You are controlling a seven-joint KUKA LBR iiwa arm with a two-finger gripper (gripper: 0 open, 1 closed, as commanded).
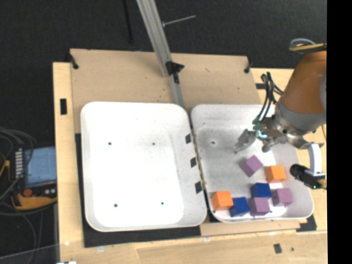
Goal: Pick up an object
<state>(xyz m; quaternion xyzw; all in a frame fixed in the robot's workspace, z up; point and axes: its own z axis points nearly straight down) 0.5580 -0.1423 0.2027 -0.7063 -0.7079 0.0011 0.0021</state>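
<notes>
A wooden bench holds two white bins. The gripper (pixel 256 139) hangs over the right bin (pixel 220 125) with its fingers spread wide, holding nothing. A purple block (pixel 252 165) lies just near of it, tipped cornerwise. An orange block (pixel 275 173) and a blue block (pixel 260 190) crowd close by.

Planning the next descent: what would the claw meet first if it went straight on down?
Probably the bare floor of the right bin, next to the lone purple block; the claw hangs just above-left of it, though depth is unclear.
</notes>
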